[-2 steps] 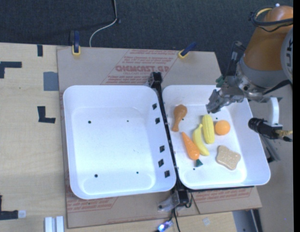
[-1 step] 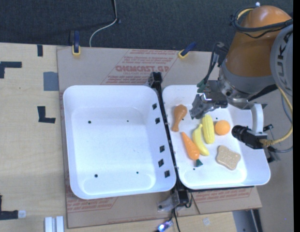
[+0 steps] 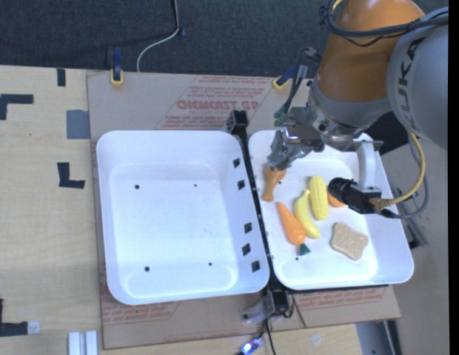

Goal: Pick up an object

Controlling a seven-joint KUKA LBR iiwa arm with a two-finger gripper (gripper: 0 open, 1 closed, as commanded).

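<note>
Right bin [image 3: 392,272]: claw [image 3: 280,161] above carrot [image 3: 272,183]; corn [image 3: 317,197], bread [image 3: 349,241] near.

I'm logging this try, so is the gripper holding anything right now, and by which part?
It cannot be told. The gripper sits right over the top end of a small orange carrot near the right bin's left wall.

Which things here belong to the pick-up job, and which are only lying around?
Belong to the job:
claw
small carrot under it
big carrot
corn cob
banana
bread slice
right bin

Just lying about:
left bin
white cable
blue clamp
</note>
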